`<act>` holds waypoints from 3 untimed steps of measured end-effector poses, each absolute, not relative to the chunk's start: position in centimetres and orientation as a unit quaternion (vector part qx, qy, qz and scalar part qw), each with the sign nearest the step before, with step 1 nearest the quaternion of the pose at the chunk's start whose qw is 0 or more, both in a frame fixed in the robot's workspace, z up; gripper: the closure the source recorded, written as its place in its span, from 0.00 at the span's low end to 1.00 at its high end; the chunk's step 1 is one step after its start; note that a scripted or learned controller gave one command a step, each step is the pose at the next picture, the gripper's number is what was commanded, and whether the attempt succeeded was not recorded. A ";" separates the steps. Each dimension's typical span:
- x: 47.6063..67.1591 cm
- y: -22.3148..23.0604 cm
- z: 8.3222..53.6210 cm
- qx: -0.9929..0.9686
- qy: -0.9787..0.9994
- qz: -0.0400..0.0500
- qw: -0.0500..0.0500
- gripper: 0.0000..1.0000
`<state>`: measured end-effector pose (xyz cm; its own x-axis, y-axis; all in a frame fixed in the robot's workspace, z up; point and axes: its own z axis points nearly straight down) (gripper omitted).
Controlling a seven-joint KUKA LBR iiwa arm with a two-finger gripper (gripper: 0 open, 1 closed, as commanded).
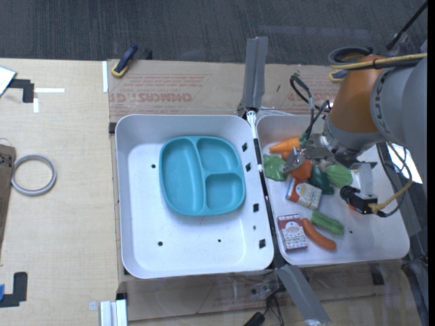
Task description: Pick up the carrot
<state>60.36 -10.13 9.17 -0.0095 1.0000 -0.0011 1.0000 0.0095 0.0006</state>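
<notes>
My pincer [300, 160] hangs low over the far part of the right bin [380, 250], its tips down among the toy food; whether it is open or closed I cannot tell from this angle, and I see nothing clearly held in it. The carrot [284, 145] lies just beside my tips, a little beyond them and toward the divider between the bins. Its long axis runs roughly across the bin, nearly level with a slight upward tilt at the end nearer my wrist. A green leafy piece [274, 168] sits just on the near side of it, close under my pincer, and an orange-and-white carton [304, 192] lies nearer the camera still. Farther out toward the near rim are a red box [291, 232] and an orange sausage-like piece [318, 236], well apart from my target. I judge the coming move to be a short shift away from the camera and toward the left bin [136, 202], closing across the carrot's narrow width.
</notes>
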 end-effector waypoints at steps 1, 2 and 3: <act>60.6 -10.2 10.4 0.705 0.709 0.002 0.004 1.00; 59.8 -8.2 19.1 0.719 0.695 -0.001 0.000 1.00; 59.7 -8.2 19.0 0.719 0.695 -0.001 0.000 0.00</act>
